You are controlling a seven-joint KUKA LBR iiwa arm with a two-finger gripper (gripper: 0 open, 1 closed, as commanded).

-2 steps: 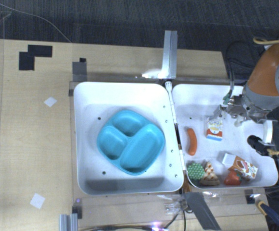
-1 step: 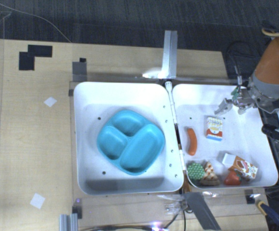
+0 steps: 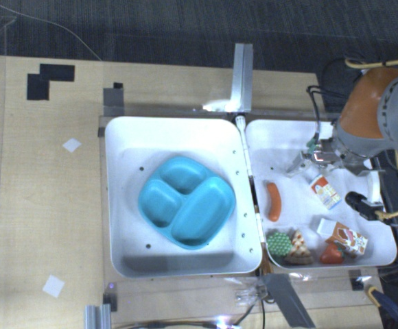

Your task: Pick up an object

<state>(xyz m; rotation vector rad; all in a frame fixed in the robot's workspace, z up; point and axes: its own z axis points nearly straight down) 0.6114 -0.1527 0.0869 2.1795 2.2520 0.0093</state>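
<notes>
My gripper (image 3: 307,161) hangs over the upper part of the right bin (image 3: 274,139), at the end of the grey arm with its orange band (image 3: 365,108). I see nothing held in it. Just below and to its right lies a small white and red packet (image 3: 326,192). An orange-red sausage (image 3: 273,201) lies near the bin's left wall. Along the front edge sit a green bumpy ball (image 3: 278,242), a brown piece (image 3: 298,248), a red item (image 3: 331,253), an orange carton (image 3: 350,238) and a small white block (image 3: 320,223).
The left bin (image 3: 123,156) holds a blue divided plate (image 3: 185,201). A metal post (image 3: 243,77) stands behind the ridge between the bins. Black cables (image 3: 391,204) hang along the right bin's right side.
</notes>
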